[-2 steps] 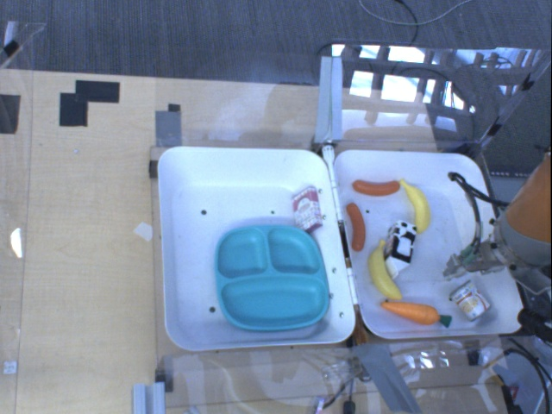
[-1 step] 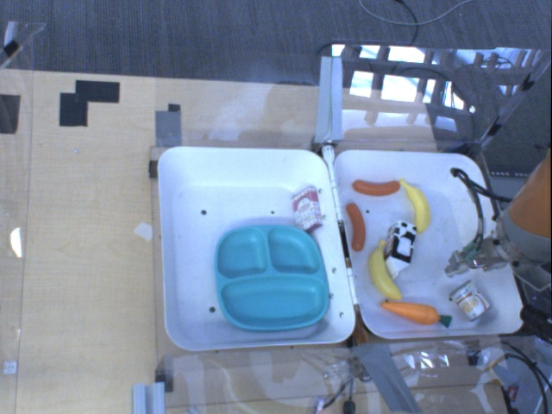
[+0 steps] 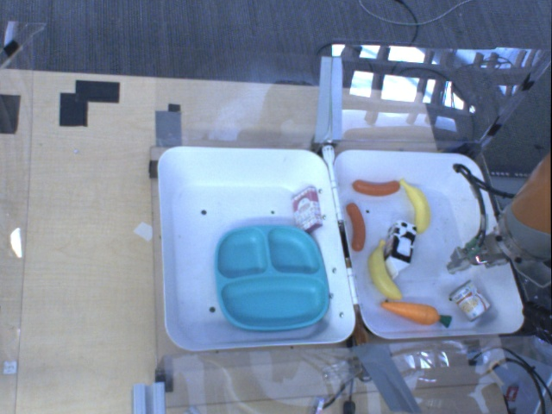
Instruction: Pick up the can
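Can (image 3: 470, 301) lies tipped in the right bin's (image 3: 431, 164) near-right corner, just right of the carrot (image 3: 414, 312), light-coloured end facing up. Likely light, rigid and smooth-walled, prone to roll; best taken across the curved sides, not the ends. Gripper (image 3: 473, 255) hovers just above-left of it, holding nothing visible; how far it is open cannot be made out. Arm is cut off at the frame edge, and the can label is too small to read.

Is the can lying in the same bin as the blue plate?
No, the can sits in the right bin near the carrot, while the blue plate is in the left bin.
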Controlling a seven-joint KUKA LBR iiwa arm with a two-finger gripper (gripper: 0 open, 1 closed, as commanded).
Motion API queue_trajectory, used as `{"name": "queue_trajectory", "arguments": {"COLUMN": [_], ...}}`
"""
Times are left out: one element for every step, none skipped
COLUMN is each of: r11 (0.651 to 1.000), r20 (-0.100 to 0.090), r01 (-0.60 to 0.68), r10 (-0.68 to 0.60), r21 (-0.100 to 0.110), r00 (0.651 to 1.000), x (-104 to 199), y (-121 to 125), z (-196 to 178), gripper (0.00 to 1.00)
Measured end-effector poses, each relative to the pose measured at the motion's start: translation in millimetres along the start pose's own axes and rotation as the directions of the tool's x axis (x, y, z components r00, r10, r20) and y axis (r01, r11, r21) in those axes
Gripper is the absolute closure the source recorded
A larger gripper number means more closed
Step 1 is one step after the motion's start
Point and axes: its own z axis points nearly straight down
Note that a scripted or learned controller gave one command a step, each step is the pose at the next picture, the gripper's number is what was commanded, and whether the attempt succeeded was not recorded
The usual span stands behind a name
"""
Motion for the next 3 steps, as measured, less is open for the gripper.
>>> {"name": "queue_trajectory", "arguments": {"r11": [1.000, 1.000, 1.000], "r20": [0.001, 0.002, 0.002], "r01": [0.001, 0.002, 0.001], "r10": [-0.001, -0.002, -0.001], "r21": [-0.004, -0.007, -0.007], "r00": [1.000, 1.000, 1.000], "x": [-0.7, -1.4, -1.4], "y": [2.3, 4.6, 4.6], "z": [-8.5, -16.9, -16.9], "gripper": [1.00, 1.00, 0.00]}}
